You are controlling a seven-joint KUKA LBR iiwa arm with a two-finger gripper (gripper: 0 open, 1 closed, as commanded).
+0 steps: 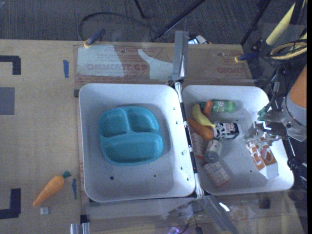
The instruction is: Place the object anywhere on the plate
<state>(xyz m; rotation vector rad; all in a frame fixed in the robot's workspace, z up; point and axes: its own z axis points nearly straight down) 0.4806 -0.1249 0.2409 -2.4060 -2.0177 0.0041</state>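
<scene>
A toy carrot is seen lying on the bench outside the bins, at the far left; a blue divided plate is seated in the left bin, with nothing on it; in the right bin a banana, a green bottle, a black-and-white carton, a small can and an orange-and-white carton are scattered; the gripper is positioned over the right bin's right side, just above the orange-and-white carton; whether it is parted or closed cannot be told, and nothing is seen held.
</scene>
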